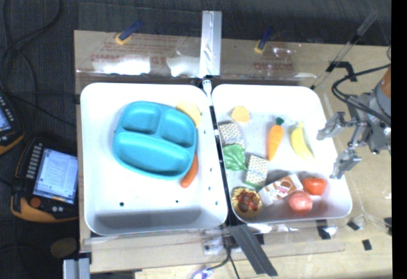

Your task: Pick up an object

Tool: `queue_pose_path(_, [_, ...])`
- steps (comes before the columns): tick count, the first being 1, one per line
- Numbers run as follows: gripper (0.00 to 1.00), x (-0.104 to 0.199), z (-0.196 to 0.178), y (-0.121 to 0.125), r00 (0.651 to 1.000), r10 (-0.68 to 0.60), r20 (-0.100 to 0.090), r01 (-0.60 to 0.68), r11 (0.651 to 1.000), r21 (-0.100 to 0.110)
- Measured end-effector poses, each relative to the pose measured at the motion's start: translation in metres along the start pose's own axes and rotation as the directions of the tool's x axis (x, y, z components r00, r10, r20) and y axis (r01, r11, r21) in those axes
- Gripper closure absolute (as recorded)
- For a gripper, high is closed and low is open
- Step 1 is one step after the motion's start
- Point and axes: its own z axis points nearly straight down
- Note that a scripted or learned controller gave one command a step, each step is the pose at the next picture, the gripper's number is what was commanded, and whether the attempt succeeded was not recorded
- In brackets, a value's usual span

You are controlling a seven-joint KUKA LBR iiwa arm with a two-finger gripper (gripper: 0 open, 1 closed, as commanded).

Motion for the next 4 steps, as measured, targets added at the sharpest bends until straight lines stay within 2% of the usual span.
queue_pose_path(1, [0.00,0.022,0.127,0.028,0.974,0.225,-0.001,-0.225,0.974,-0.001])
queue_pose_path(2, [0.00,-0.056,0.116,0.052,0.851,0.525,-0.001,-0.525,0.851,0.001])
queue_pose_path(3, [0.00,-0.095,0.153,0.062,0.642,0.766,0.006,-0.766,0.642,-0.002])
queue_pose_path(4, [0.00,0.006,0.121,0.031,0.686,0.728,-0.002,-0.728,0.686,0.002])
